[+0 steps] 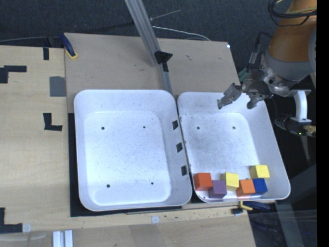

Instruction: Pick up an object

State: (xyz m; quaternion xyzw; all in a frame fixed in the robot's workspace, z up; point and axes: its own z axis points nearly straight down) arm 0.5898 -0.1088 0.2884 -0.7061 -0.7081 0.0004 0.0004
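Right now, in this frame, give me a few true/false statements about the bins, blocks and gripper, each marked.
1. All blocks lie in the right bin. True.
2. The gripper holds a yellow block. False: its open fingers hold nothing.
3. The blocks cluster at the bin's near edge. True.
4. The gripper hangs over the left bin. False: it is over the right bin's far edge.
5. A purple block sits beside an orange block. True.
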